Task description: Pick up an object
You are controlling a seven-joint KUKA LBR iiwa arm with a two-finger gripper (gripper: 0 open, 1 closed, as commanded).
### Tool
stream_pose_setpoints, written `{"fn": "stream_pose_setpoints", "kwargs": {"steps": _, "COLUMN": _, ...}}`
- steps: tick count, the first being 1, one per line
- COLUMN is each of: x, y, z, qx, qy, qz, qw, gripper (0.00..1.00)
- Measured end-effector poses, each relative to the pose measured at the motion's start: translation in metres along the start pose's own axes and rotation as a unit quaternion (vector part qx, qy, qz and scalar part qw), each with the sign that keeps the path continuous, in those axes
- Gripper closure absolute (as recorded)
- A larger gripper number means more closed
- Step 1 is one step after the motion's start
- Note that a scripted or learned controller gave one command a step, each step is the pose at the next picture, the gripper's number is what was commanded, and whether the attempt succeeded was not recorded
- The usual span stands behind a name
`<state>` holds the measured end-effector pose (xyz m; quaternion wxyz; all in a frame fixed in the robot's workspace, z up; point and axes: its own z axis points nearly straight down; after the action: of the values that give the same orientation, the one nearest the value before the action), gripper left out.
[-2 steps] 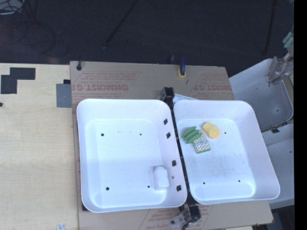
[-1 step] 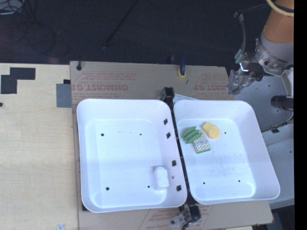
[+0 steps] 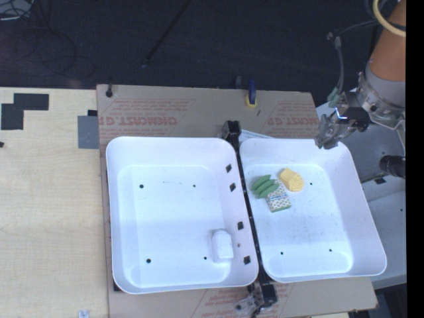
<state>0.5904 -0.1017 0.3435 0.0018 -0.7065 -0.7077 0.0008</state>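
In the right bin (image 3: 344,197) lie three small things close together: a green piece (image 3: 264,185), a yellow piece (image 3: 291,179) and a pale patterned block (image 3: 279,201) just below them. A white block (image 3: 222,244) rests near the front right corner of the left bin (image 3: 132,244). My gripper (image 3: 326,138) hangs over the right bin's far right corner, well apart from the cluster, with nothing seen between its fingers.
The bins sit side by side on a brown cardboard sheet (image 3: 165,114), joined by a black clip strip (image 3: 238,197). A light wooden bench top (image 3: 46,211) lies to the left. A cable (image 3: 340,65) loops beside the arm at right.
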Motion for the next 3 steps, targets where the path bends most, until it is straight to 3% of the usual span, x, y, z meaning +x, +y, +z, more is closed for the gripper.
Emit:
{"fn": "stream_pose_setpoints", "kwargs": {"steps": 1, "x": 0.007, "y": -0.068, "z": 0.027, "qx": 0.002, "qy": 0.0, "qz": 0.002, "qw": 1.0, "gripper": 1.0}}
{"fn": "stream_pose_setpoints", "kwargs": {"steps": 2, "x": -0.03, "y": -0.118, "z": 0.065, "qx": 0.003, "qy": 0.0, "qz": 0.004, "qw": 1.0, "gripper": 1.0}}
{"fn": "stream_pose_setpoints", "kwargs": {"steps": 3, "x": 0.02, "y": -0.113, "z": -0.015, "qx": -0.005, "qy": 0.0, "qz": -0.002, "qw": 1.0, "gripper": 1.0}}
